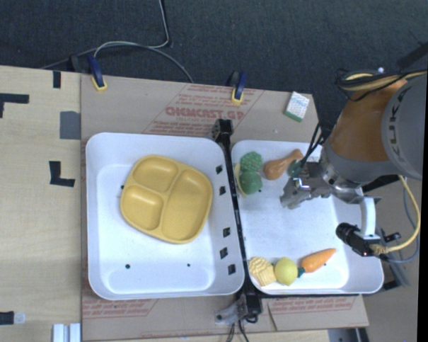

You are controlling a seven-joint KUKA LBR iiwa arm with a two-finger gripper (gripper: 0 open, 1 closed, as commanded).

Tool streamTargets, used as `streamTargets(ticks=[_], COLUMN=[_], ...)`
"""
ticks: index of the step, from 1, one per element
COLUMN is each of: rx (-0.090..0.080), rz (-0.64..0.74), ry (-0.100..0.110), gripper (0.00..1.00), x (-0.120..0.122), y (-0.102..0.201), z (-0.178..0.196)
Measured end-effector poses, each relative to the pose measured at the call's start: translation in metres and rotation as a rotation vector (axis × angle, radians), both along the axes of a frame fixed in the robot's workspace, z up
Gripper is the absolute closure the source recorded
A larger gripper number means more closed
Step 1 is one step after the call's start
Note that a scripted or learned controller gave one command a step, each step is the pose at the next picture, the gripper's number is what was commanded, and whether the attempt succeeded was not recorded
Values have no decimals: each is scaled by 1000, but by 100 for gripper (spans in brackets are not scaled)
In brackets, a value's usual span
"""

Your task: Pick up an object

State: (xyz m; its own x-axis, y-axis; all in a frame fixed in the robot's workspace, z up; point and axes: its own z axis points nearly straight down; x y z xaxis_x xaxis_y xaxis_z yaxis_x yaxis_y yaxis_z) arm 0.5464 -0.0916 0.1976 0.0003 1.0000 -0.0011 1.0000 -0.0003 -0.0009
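I am hovering my claw (295,194) in the right bin (296,234), near the drumstick (280,165) at the far wall — whether it is open, I cannot tell. The drumstick looks like light, hard, slick plastic; I am favouring its narrow shank.

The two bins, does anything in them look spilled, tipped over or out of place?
Nothing stands out. The yellow plate lies flat in the left bin; the toy foods lie scattered along the right bin's edges, under the gripper.

Arm (371,131) reaching in from right, wrist bent down, claw (295,194) lowered.
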Motion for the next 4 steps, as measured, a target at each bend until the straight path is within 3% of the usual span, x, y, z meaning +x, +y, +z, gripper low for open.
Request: streamTargets(ticks=[1, 2, 3, 4], rx=[1, 1, -1, -4], rz=[1, 2, 2, 0], ry=[1, 1, 2, 3], gripper=[0, 0, 0, 0], x=[0, 99, 122, 121], y=[1, -10, -16, -8], z=[0, -41, -112, -113])
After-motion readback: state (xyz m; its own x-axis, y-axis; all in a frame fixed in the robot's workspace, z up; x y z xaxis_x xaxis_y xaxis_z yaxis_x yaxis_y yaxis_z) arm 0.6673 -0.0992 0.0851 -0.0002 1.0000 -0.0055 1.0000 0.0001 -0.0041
